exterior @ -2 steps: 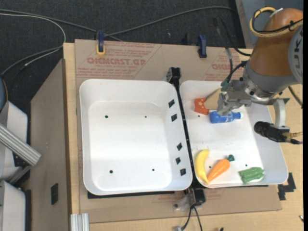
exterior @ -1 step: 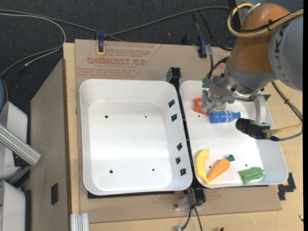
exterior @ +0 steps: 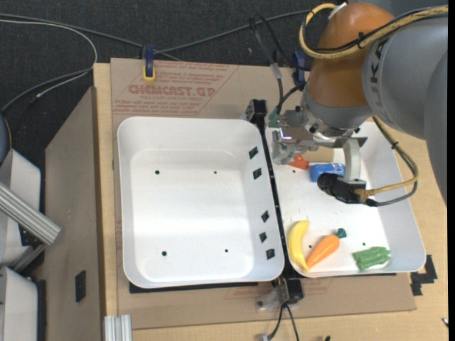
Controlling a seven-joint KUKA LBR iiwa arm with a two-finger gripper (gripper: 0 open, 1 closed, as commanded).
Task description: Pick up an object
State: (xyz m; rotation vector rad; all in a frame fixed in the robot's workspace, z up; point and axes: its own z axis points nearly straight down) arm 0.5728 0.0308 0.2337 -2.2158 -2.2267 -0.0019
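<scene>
Right bin (exterior: 402, 212): banana (exterior: 297, 242), carrot (exterior: 322, 249), green piece (exterior: 372, 258) along front edge, well apart from gripper (exterior: 295, 150). Blue object (exterior: 326, 171), orange piece (exterior: 299, 163) just beside gripper. Gripper state: cannot tell. Left bin (exterior: 142, 190) alongside.

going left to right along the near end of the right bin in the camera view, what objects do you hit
yellow banana → orange carrot → small teal piece → green object
</scene>
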